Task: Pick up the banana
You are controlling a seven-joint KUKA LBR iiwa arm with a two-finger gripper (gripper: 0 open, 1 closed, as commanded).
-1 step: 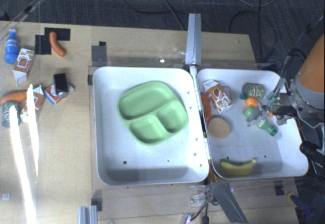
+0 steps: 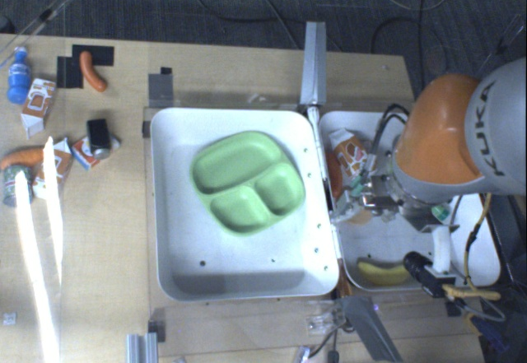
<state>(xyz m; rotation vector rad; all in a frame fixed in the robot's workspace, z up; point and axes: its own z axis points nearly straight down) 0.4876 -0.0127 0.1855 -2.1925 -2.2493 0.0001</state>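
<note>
The banana (image 2: pixel 384 272) lies flat near the front edge of the right bin (image 2: pixel 356 269), yellow with a dark tip pointing right. My gripper (image 2: pixel 365 198) hangs over the middle of that bin, a short way behind the banana and apart from it. The arm's orange band and grey wrist cover the bin's right side. Nothing shows between the fingers.
A green divided plate (image 2: pixel 247 180) lies in the left bin (image 2: pixel 177 262). A packaged snack (image 2: pixel 349 154) and a reddish item (image 2: pixel 333 174) sit at the back left of the right bin. Small toys and packets lie on the bench at far left (image 2: pixel 49 127).
</note>
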